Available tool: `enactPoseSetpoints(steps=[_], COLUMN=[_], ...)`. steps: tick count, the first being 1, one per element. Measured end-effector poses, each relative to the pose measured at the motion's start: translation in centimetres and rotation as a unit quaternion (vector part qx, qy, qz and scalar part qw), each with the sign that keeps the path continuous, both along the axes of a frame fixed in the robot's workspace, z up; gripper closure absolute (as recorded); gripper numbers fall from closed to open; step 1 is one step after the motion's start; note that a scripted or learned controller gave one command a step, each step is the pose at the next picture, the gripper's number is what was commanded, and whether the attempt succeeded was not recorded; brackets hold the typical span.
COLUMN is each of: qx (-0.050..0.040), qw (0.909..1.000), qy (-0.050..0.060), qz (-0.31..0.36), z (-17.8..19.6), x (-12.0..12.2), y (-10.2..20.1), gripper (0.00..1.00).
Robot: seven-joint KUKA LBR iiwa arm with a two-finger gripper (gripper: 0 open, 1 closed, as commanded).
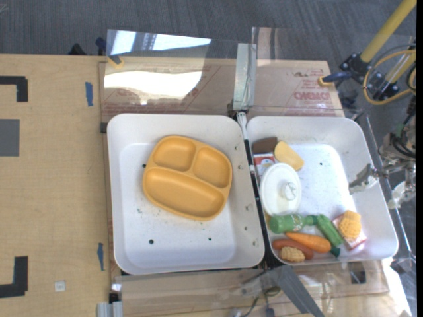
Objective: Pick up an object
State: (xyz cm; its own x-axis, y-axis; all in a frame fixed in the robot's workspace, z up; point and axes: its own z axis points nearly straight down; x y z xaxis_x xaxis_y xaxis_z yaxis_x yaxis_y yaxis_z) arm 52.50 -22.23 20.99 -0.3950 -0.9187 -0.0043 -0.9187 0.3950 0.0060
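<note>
Reading the red print on the clear acrylic panels [291,88], I cannot make out any word. My view shows no gripper, so I cannot tell its jaw state. Candidate objects lie in the right shallow white bin [370,170]: round white lid [281,189], orange plastic carrot [308,242], yellow corn cob [350,224].

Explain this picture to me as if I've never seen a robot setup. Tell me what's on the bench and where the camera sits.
One camera looks down at a slant on a bench with two shallow white bins side by side. The left bin holds a yellow divided plate. The right bin holds toy food: a white round lid-like piece, a pale yellow piece, a brown block, green vegetables, a carrot and a corn cob. The task is to pick up one object. Metal parts at the right edge may belong to the robot arm, which reaches in from that side; nothing is visibly held.
</note>
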Motion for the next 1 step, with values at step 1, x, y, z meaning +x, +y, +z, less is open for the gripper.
enactPoseSetpoints(steps=[1], qx=[-0.0011], qw=[0.9819], qy=[-0.006], qz=[0.189], z=[10.05], x=[4.01], y=[-0.09], gripper=[0.00])
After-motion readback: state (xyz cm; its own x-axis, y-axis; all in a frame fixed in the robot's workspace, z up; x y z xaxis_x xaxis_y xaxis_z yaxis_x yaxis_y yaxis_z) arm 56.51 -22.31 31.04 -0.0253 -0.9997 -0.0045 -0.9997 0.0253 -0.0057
